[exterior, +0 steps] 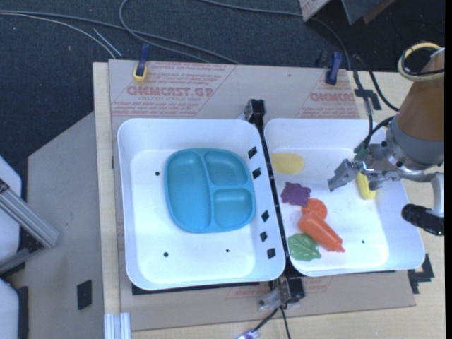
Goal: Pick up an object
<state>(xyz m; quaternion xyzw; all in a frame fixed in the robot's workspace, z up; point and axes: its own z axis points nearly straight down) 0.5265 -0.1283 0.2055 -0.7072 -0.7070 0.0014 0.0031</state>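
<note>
My gripper (pixel 361 178) hangs over the right bin (pixel 395 256), in its right half, and stands open. A small yellow piece (pixel 365 187) shows between its spread fingers (pixel 341 177); I cannot tell whether they touch it. Left of the gripper lie a flat yellow piece (pixel 288 163), a purple toy (pixel 295 192), an orange carrot (pixel 319 226) and a green toy (pixel 304 247), all on the bin floor.
The left bin (pixel 141 253) holds a blue divided plate (pixel 210 189). A black divider (pixel 263 182) runs between the bins. The arm's orange band (pixel 426 108) rises at the right edge. Cables (pixel 367 90) trail over the bench behind the right bin.
</note>
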